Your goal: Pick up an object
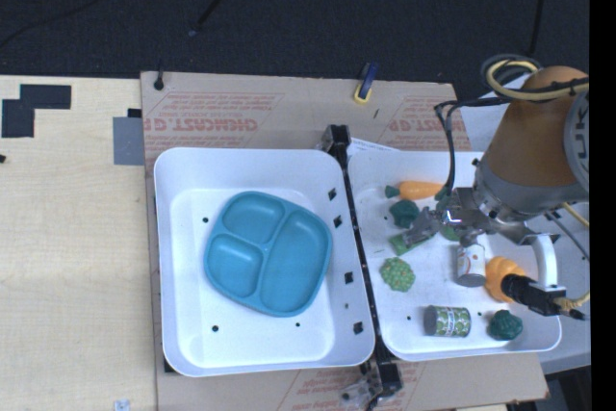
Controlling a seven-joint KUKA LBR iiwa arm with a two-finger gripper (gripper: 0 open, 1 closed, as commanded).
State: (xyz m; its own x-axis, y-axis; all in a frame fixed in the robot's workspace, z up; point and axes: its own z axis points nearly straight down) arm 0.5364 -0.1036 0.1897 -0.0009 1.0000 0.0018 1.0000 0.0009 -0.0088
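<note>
- left bin (183,207): blue divided plate (268,251)
- right bin (423,349): carrot (416,191), green lump (397,274), can (448,321), dark green piece (504,326), orange toy (500,275)
- gripper (452,221) low over right bin, just below carrot; finger state: cannot tell

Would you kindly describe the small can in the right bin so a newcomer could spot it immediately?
Find the right bin, the one without the blue plate. Along its near edge lies the small can, tipped on its side. Unlike its green neighbours, it is cylindrical, with a green patterned label and pale ends.
</note>
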